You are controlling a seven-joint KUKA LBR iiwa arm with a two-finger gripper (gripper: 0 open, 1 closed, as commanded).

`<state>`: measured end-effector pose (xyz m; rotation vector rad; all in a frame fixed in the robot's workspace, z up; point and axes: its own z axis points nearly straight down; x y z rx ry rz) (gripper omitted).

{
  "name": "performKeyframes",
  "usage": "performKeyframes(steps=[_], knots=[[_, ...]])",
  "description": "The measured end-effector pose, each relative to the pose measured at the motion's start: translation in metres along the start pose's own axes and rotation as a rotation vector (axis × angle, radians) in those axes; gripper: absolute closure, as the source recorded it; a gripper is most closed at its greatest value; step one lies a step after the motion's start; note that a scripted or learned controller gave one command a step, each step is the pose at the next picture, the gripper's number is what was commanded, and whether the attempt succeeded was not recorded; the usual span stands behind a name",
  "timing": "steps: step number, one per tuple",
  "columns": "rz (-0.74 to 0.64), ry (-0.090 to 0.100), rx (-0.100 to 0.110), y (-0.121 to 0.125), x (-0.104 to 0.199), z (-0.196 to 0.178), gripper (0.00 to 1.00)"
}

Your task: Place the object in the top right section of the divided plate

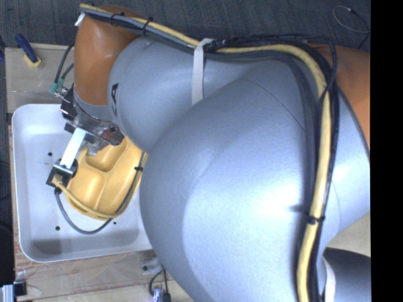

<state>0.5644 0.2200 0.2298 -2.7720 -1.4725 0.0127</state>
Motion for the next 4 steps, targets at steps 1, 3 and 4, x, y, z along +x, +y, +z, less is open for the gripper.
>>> performKeyframes(steps=[1,3,4], knots=[[0.369,0.022,-0.009,0.012,-0.012,0.065,1.0],[-0.213,0.026,-0.003,0.083,-0.041,0.1,1.0],[-0.234,0.004,0.0,0.042,0.002,0.107,1.0]])
